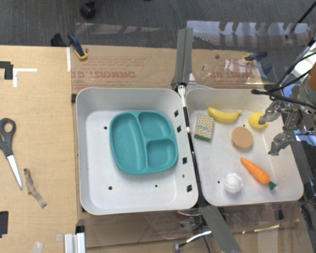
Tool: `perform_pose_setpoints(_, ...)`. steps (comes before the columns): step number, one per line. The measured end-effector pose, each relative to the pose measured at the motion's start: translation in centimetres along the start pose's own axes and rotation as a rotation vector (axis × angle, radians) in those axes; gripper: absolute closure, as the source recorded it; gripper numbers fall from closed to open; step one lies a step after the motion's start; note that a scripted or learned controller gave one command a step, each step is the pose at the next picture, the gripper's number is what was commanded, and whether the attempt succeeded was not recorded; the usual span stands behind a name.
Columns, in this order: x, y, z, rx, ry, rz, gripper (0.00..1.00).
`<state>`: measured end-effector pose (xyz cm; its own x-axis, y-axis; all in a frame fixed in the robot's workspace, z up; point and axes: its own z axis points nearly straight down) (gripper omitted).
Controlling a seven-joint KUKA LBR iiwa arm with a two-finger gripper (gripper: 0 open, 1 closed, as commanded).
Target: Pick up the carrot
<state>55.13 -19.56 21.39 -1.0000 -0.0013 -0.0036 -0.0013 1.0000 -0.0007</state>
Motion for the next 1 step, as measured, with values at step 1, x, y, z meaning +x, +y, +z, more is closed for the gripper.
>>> perform_pose_setpoints(1, 3.86, 1.81, 12.12, 0.0, 0.0, 0.186, 0.0)
